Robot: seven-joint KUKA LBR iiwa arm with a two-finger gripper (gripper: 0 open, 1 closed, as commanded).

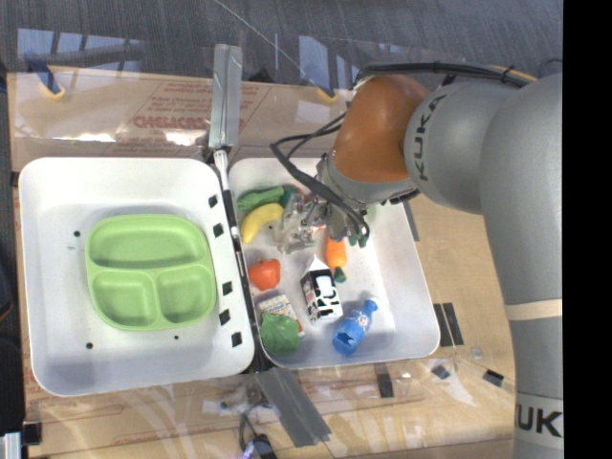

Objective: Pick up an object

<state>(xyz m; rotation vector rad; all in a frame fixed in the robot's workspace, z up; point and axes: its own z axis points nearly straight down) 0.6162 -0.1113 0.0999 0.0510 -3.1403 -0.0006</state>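
My gripper [306, 226] hangs low in the right bin [406, 285], under the arm's orange band. It sits between a yellow banana [260, 222] on its left and an orange carrot [336, 252] on its lower right, close to both. A green vegetable [260, 199] lies just behind the banana. Nearer the front of the bin are a red tomato [265, 273], a black and white box [323, 295], a blue bottle [352, 328], a round green item [280, 334] and a small packet [275, 304]. The wrist hides whatever is directly under the gripper.
The left bin [48, 256] holds a green divided plate [150, 272]. A grey metal bar [226, 98] stands behind the seam between the bins. The arm's bulk covers the right bin's far right corner and the bench to its right.
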